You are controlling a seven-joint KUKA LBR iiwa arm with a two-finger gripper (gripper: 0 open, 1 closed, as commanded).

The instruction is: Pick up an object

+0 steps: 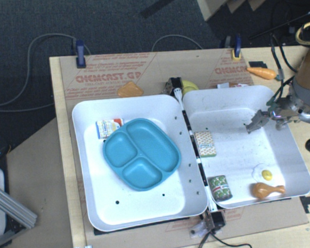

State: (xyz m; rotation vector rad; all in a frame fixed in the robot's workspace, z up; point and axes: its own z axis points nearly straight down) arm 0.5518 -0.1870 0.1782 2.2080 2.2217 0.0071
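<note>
The gripper [255, 122] hung over the upper part of the right bin [292, 158], its fingers slightly apart with nothing between them. It looked like the approach step: no object was chosen yet, and the nearest candidates lay lower in that bin. I counted four there: one patterned packet [205, 144], one green can [220, 188], one toy fried egg [265, 174] and one orange drumstick [265, 190]. The next move called for travelling down-bin and descending over one. The left bin [92, 168] held one blue divided plate [141, 154] and one small carton [108, 127].
</note>
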